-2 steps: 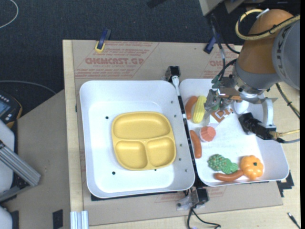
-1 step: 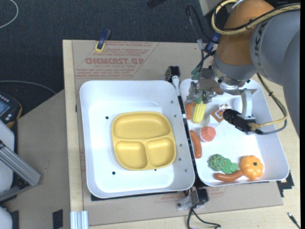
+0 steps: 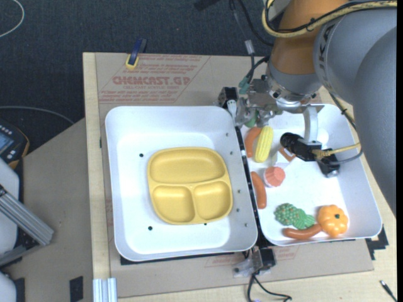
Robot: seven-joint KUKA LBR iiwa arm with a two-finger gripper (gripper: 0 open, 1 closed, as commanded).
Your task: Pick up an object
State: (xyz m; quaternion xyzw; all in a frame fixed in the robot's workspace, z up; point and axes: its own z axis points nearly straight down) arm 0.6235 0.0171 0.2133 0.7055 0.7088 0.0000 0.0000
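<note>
Corn cob [image 3: 264, 141] is the piece I am watching. It lies yellow and roughly upright in my picture, at the upper left of the right bin [image 3: 360, 175], close to the wall that meets the left bin [image 3: 126, 168]. An orange piece [image 3: 251, 143] lies just beside it on the left, touching or nearly so.

The claw [image 3: 257, 119] hangs right over the top end of the cob, at the bin's upper left corner. From this slant I cannot tell whether it is open or closed, or whether it touches the cob at all. The cob looks to be resting on the bin floor. The arm [image 3: 352, 49] comes in from the right, grey with its orange band above the wrist.

Lower in the right bin I see a pink round piece [image 3: 274, 176] and, to its left, an orange stick-shaped piece [image 3: 259, 190] along the left wall. Near the bottom edge are a green broccoli [image 3: 292, 215], an orange pumpkin [image 3: 333, 220] to its right, and a red-orange curved piece [image 3: 301, 233] under them both.

The left bin holds a yellow divided plate [image 3: 189, 185] with three compartments, lying flat in the middle. Both bins sit on a printed cardboard sheet [image 3: 157, 74] on the desk [image 3: 60, 162].
</note>
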